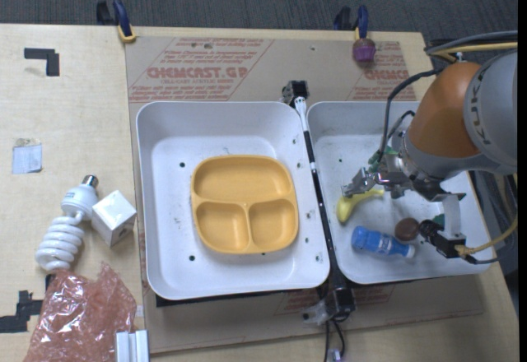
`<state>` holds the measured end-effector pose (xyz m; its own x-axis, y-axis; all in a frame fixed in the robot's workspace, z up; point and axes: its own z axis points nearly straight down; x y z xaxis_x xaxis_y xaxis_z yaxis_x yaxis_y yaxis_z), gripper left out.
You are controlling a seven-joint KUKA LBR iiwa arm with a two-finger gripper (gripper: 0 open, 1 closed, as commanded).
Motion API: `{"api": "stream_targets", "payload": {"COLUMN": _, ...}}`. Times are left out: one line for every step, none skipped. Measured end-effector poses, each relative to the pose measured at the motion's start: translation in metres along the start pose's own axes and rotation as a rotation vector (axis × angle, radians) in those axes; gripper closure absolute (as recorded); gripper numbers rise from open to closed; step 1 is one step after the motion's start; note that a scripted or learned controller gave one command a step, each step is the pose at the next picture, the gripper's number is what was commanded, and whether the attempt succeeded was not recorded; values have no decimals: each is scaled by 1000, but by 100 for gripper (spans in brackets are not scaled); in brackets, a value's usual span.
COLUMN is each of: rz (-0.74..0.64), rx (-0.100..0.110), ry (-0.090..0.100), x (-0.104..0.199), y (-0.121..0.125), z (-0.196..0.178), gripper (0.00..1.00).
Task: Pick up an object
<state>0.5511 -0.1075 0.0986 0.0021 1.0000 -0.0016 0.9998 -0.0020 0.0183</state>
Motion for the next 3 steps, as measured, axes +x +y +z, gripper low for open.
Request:
{"api": "stream_targets", "payload": {"rz": 0, "rx": 4, "ry": 1, "x": 13, "y": -53, "z": 1, "gripper": 0}}
{"api": "stream_targets", "payload": {"rz": 0, "rx": 2, "ry": 0, "x": 14, "y": -68, "z": 1, "gripper": 0}}
{"api": "stream_targets", "payload": {"rz": 1, "rx": 0, "ry": 3, "x": 15, "y": -66, "z": -11, "gripper": 100}}
